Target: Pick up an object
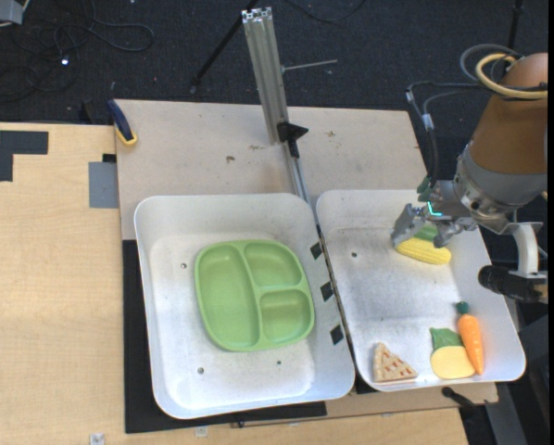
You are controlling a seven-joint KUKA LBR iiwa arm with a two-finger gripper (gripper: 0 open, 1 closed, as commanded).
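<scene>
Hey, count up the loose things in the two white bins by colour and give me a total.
Green: 1, the divided plate in the left bin.
Yellow: 2, the toy corn cob under the gripper, and a yellow piece with a green top.
Orange: 1, the toy carrot.
Tan: 1, the wedge-shaped toy slice.
Total: 5, four of them in the right bin.

Fixed cam above bench (212, 146) — slanted down

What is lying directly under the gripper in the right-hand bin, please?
A yellow corn cob lies on the right bin floor under the gripper. Its lower side and right end show; the gripper covers its upper side, so contact cannot be judged.
</scene>
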